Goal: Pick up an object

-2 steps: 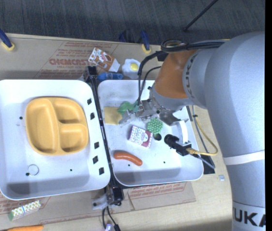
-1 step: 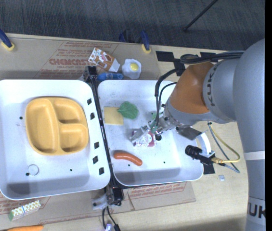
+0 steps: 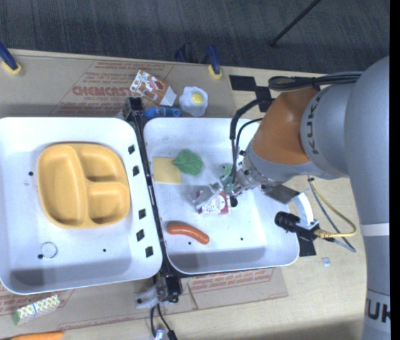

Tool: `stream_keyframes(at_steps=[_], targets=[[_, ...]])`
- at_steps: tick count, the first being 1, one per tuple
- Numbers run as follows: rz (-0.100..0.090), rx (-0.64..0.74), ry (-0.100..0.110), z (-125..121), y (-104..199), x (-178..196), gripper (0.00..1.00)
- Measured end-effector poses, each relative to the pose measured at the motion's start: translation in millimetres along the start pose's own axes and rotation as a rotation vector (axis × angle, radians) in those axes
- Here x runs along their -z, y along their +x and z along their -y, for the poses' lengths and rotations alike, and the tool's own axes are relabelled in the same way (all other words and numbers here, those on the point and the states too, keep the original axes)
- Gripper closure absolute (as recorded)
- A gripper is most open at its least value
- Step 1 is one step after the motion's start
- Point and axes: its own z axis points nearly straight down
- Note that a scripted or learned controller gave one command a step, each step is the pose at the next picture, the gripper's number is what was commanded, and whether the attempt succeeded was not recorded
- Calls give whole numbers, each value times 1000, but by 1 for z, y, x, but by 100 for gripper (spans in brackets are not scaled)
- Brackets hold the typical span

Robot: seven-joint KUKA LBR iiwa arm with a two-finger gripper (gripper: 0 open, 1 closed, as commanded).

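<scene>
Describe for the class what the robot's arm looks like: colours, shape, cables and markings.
The arm is thick, rounded and grey, with an orange band above the wrist. Dark KUKA lettering runs along the grey shell. Black cables loop beside the band, and a yellow cable trails below.

My own wrist hides my fingers [image 3: 229, 184] above the small packet [image 3: 214, 205], too small to make out, and an orange thing [image 3: 37, 336] is cut off at the bottom edge.

A divided tray [image 3: 83, 184] lies in the left bin [image 3: 1, 211]; a sausage [image 3: 187, 232] in the right bin [image 3: 256, 257].
</scene>
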Motion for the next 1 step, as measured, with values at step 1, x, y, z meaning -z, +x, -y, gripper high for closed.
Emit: stream_keyframes(at_steps=[1], targets=[[6, -72, -3, -13, 78, 99, 100]])
